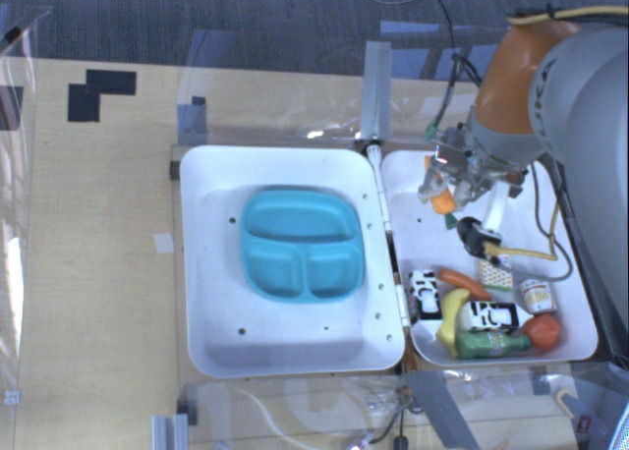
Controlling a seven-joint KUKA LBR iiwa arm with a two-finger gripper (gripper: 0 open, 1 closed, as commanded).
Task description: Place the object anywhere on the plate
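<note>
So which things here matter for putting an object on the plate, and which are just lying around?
For the job:
- blue plate in the left bin
- gripper above the right bin
- small orange piece at the gripper; whether it is gripped is unclear

Lying about in the right bin:
- banana
- carrot
- green bottle
- tomato
- small can

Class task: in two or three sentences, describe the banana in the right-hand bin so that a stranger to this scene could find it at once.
Start at the right bin, the one crowded with toy food. Look to the pile along its near edge, just right of the divider. The banana stands curved between a black-and-white carton and an orange carrot, above a green bottle; it is the pile's one yellow piece.
</note>
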